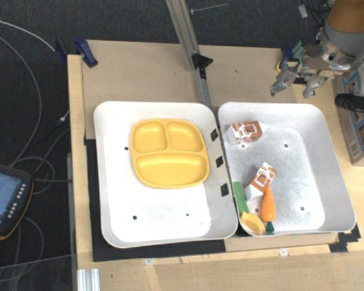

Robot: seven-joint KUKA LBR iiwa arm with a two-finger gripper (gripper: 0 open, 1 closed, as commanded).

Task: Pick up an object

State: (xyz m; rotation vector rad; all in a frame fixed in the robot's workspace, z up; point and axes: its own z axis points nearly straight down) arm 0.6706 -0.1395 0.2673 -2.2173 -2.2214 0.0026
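One carrot point(268, 205), two cartons point(245, 132), one yellow plate point(168, 153).

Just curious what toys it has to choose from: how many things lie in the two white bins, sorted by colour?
Yellow: 2, divided plate, small piece
Orange-and-white cartons: 2
Orange: 1, carrot
Green: 1, stick
Total: 6

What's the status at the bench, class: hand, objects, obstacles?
Hand open, holding nothing, above the right bin's far edge. Carrot, green block, two small cartons lie in that bin. Yellow tray in left bin. Nothing blocking.
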